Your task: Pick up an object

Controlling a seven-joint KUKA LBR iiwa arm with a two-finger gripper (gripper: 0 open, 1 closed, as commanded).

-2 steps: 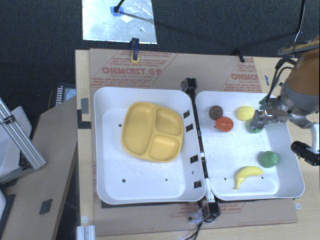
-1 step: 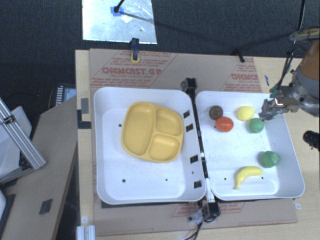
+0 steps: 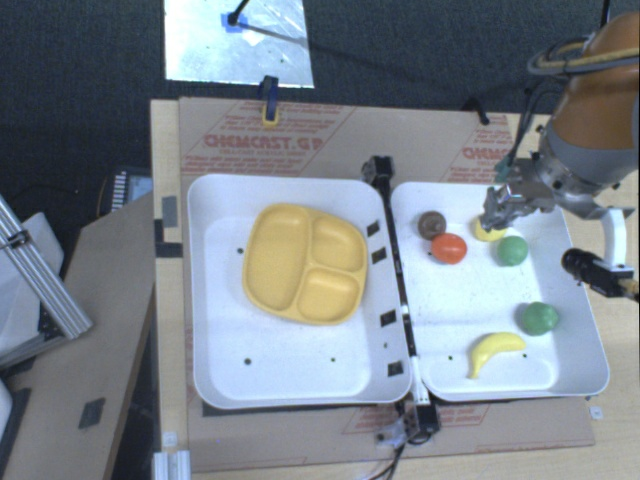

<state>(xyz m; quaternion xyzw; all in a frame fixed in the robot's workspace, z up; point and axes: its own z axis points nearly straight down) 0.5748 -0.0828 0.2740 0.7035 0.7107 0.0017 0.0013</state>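
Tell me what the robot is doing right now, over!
Gripper down in the right bin, over a yellow thing. Nothing seen lifted. Green ball and orange ball close beside.

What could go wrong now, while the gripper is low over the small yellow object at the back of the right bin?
1. The gripper covers most of the small yellow object, so a grasp may catch only its edge and slip.
2. The green ball and the orange ball lie close by; the descent may knock them and make them roll.

two bins (image 3: 215, 298), one tray (image 3: 303, 263), six toy foods (image 3: 448, 249)
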